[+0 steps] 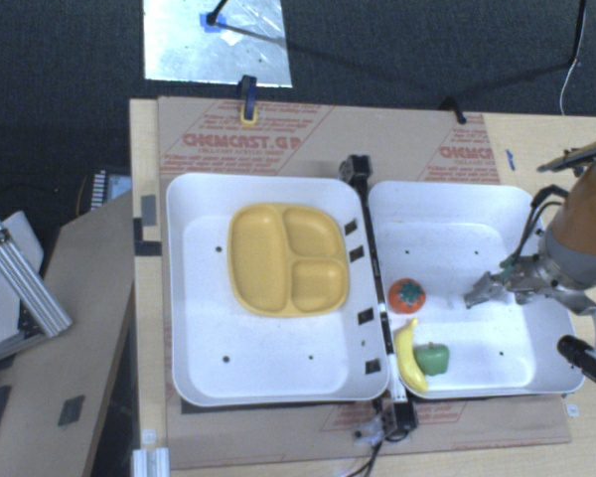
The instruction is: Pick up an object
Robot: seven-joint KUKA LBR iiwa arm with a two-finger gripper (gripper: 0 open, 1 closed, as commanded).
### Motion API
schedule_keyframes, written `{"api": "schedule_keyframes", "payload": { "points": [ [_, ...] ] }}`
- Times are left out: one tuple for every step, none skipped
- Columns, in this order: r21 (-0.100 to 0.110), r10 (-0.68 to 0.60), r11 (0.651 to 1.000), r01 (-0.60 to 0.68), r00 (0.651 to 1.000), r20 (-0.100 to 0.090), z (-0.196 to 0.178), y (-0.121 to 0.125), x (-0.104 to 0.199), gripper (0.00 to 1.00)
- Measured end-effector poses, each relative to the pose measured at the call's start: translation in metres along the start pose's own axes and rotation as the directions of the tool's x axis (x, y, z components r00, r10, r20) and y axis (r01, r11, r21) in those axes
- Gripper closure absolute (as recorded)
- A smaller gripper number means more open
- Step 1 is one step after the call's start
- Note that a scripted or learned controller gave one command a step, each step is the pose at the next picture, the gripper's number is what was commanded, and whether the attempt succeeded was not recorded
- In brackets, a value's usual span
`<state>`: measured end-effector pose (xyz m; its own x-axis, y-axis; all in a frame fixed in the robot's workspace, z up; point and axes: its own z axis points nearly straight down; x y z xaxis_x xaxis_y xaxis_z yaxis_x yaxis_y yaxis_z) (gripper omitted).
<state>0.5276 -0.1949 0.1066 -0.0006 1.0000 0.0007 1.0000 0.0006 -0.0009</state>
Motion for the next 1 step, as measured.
{"api": "schedule_keyframes", "payload": {
  "points": [
    [-0.004, 0.0, 1.0, 0.0, 1.0, 0.003, -0.0126, 0.0008, -0.0009, 1.0]
  ]
}}
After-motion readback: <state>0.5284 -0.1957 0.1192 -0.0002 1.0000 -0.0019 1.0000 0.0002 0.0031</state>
